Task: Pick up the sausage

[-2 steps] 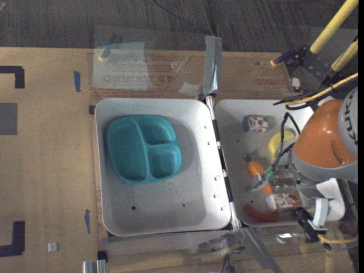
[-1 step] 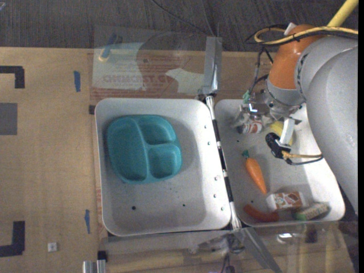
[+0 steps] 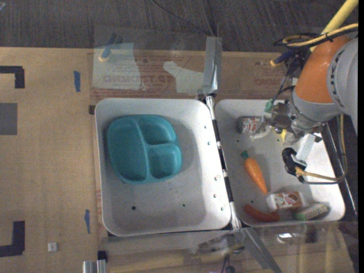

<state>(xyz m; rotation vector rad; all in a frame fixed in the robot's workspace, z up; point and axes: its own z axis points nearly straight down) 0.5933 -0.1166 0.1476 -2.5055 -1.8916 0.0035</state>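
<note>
The sausage, reddish brown and short, lies along the front edge of the right bin. My gripper hangs over the back of that bin, far from the sausage and close to a small silver can. The grey arm with its orange band comes in from the upper right and hides part of the bin's far right side.
An orange carrot lies mid-bin, between gripper and sausage. A small red and white carton and a greenish item sit just right of the sausage. The left bin holds a teal divided plate. Cables hang by the wrist.
</note>
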